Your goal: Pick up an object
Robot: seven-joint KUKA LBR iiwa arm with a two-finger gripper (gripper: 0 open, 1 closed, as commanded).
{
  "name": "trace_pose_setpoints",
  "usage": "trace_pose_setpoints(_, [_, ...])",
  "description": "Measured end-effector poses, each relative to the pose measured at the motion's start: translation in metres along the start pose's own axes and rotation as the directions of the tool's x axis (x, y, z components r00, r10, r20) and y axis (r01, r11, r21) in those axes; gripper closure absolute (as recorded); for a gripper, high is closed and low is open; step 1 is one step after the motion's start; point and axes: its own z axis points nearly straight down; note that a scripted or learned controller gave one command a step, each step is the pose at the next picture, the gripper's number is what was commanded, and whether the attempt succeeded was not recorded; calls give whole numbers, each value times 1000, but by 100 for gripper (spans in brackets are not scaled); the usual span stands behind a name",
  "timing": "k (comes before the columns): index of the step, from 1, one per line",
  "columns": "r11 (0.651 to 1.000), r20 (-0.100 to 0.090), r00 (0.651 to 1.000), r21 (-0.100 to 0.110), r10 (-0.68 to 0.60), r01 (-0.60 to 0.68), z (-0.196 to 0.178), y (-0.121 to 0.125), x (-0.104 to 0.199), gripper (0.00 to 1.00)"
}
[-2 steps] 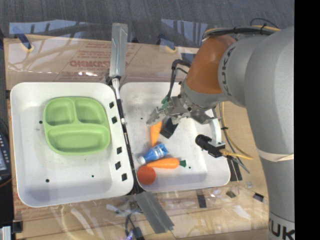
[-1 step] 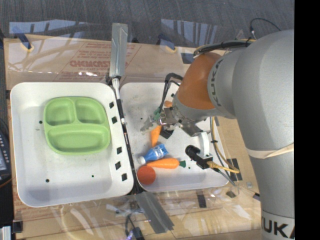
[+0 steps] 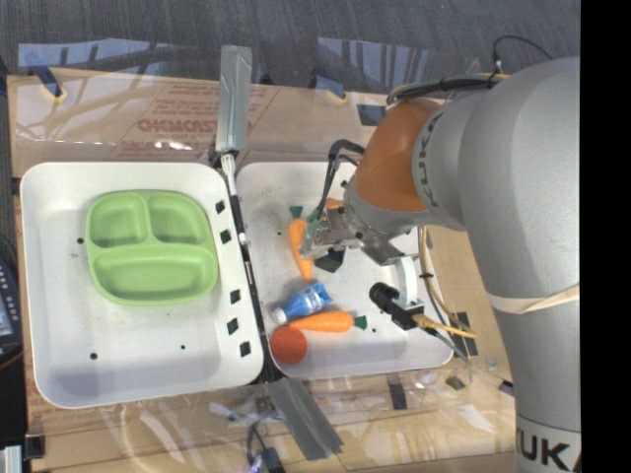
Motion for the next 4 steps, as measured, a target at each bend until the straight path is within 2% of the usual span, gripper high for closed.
trace_pose_setpoints(1, [1000,0,1000,1,0,0,0,0,0,0])
trace_pose_setpoints(2, [1000,-12,1000,12,27,-27,16,36,-32,0])
trace_pose_setpoints(3, [999,-14,999,30,45,-45,-50,39,-70,0])
trace_pose_setpoints(4, [999,-8,999,12,33,-33,7,61,-39,0])
